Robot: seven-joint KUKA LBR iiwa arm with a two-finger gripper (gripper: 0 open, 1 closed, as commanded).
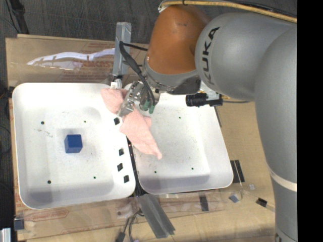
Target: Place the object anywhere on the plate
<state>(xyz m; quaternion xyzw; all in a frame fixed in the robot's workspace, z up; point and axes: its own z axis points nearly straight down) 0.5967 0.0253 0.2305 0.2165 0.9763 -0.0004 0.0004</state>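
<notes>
Cloth [137,127] drapes across bin divide under tool [135,101]; blue cube [73,143] apart.

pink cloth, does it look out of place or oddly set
Yes. The pink cloth hangs crumpled under the gripper and drapes across the seam between the two bins rather than lying flat in one. The blue block sits squarely in the left bin.
</notes>
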